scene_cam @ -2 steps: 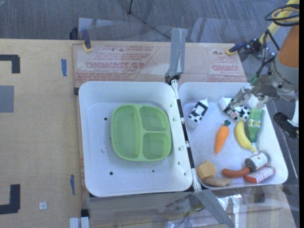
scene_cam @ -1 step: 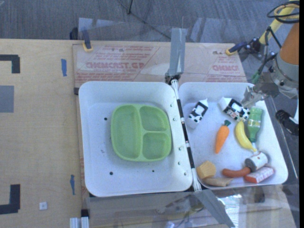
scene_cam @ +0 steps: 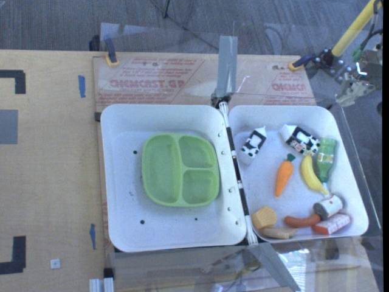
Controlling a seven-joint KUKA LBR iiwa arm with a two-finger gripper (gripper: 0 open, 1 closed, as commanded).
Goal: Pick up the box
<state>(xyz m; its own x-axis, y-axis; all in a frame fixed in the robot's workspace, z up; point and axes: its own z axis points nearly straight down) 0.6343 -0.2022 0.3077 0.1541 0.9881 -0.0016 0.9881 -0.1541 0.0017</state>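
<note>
Fingers' spread: cannot tell. The box (scene_cam: 333, 224) lies just right of the sausage (scene_cam: 302, 220), against the bin wall (scene_cam: 363, 215), with a small can (scene_cam: 327, 206) above the sausage's right end. A grasp may jam on these neighbours or slip off.

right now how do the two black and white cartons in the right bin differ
The carton by the divider stands nearer the left wall of the right bin, apart from other items; the carton further right lies close beside the green bottle. The first looks tilted up on end, the second lies flatter and angled. The second shows a small red mark; the first does not plainly. Both share a black-and-white cow pattern and similar size.
</note>
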